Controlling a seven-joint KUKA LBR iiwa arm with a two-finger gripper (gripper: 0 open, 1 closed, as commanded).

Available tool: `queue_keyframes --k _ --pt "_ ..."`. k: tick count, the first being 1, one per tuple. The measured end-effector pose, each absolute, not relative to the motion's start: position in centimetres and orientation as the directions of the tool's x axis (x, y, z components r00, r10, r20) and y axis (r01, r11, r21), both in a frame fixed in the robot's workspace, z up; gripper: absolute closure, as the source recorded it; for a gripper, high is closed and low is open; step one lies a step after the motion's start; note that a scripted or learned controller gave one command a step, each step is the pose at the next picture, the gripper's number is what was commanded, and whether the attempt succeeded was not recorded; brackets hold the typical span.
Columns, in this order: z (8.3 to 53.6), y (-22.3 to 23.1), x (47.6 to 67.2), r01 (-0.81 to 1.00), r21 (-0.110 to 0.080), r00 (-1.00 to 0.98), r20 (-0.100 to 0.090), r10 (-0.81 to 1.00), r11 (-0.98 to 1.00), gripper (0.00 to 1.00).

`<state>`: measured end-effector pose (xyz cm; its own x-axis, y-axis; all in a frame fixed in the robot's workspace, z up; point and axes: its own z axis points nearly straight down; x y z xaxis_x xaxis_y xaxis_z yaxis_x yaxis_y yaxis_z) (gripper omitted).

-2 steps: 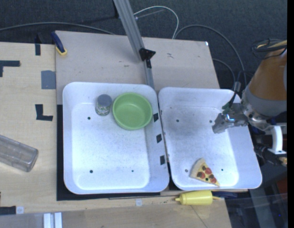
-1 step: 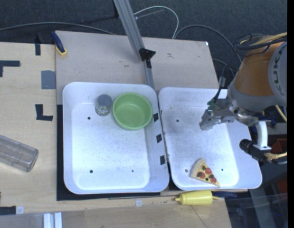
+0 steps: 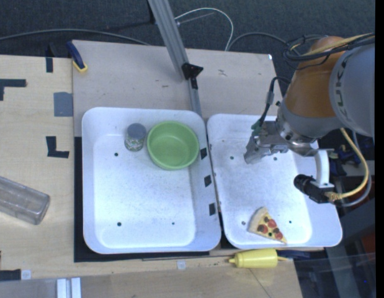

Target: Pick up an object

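A toy pizza slice (image 3: 266,224) lies in the near part of the right bin (image 3: 238,179). A green bowl (image 3: 173,144) and a small grey-lidded jar (image 3: 135,136) stand at the back of the left bin (image 3: 117,203). My gripper (image 3: 255,151) hangs over the back half of the right bin, well above and behind the pizza slice. Nothing shows between its fingers, and their spacing is too hard to read from this angle.
A yellow mustard bottle (image 3: 257,259) lies on the bench just outside the right bin's front rim. A clear plastic container (image 3: 18,198) lies at the far left of the bench. A grey pole (image 3: 170,33) slants down to the bins' back edge.
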<state>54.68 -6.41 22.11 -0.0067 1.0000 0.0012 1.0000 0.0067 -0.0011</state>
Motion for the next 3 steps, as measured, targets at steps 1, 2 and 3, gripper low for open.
queue_keyframes --k 1,2,3 --pt "23.3 -1.1 56.5 1.000 0.000 -0.008 0.002 1.000 0.008 1.00" --pt "22.0 3.9 58.5 1.000 -0.002 -0.007 0.000 1.000 0.007 1.00" --pt "23.6 9.4 59.8 1.000 0.000 -0.008 0.002 1.000 0.008 1.00"
